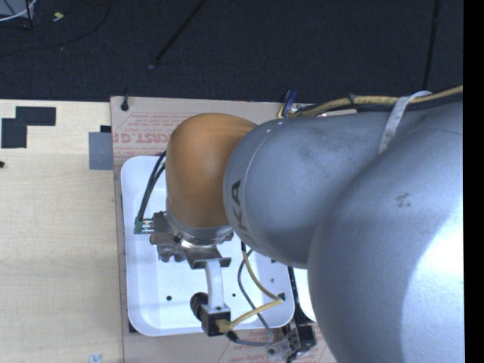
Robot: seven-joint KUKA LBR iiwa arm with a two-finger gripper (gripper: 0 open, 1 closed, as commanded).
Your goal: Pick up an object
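Grey arm (363, 203) with an orange band (198, 169); white bin (140, 278); pale wood-grain bench (53, 240); brown board (144, 131) at the bin's far edge, seemingly printed with red lettering.

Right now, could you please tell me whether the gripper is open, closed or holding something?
Gripper: cannot be told from this slanted overhead view; it hangs over the white bin.

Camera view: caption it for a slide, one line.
Grey, orange-banded arm reaches low over a shallow white bin, hiding much of its floor.
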